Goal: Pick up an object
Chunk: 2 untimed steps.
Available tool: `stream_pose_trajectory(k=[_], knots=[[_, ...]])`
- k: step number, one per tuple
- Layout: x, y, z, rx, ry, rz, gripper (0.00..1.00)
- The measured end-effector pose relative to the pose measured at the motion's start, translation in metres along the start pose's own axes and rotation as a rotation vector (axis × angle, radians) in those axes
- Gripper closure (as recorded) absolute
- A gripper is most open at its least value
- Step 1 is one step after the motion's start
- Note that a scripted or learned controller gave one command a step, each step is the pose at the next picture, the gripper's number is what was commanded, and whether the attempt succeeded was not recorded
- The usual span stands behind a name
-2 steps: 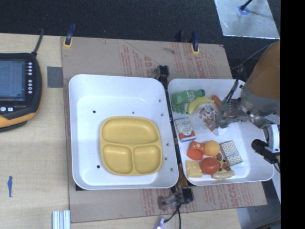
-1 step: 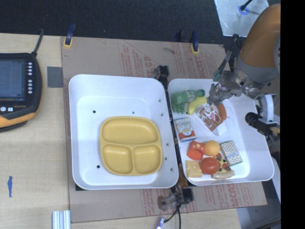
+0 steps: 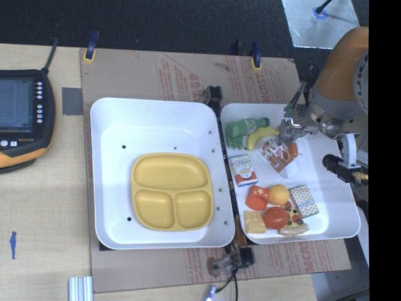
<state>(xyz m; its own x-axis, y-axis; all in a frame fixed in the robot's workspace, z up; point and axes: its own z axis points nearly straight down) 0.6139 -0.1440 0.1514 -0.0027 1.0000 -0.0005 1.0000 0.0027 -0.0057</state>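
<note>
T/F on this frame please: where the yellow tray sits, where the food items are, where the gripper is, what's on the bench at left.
1. The yellow divided tray lies in the left bin. True.
2. The food items are piled in the left bin. False: they lie in the right bin, among them a banana, a tomato and a green bottle.
3. The gripper is over the right bin, near the banana and a snack packet. True.
4. The handheld control pad sits inside a bin. False: it rests on the bench, left of both bins.
</note>
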Motion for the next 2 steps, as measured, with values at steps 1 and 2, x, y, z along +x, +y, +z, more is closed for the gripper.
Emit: stream_pose_trajectory(k=[1,2], knots=[[0.001,-0.06,-0.018,-0.002,0.0,-0.002,1.0],[0.012,-0.069,-0.027,-0.001,0.001,-0.002,1.0]])
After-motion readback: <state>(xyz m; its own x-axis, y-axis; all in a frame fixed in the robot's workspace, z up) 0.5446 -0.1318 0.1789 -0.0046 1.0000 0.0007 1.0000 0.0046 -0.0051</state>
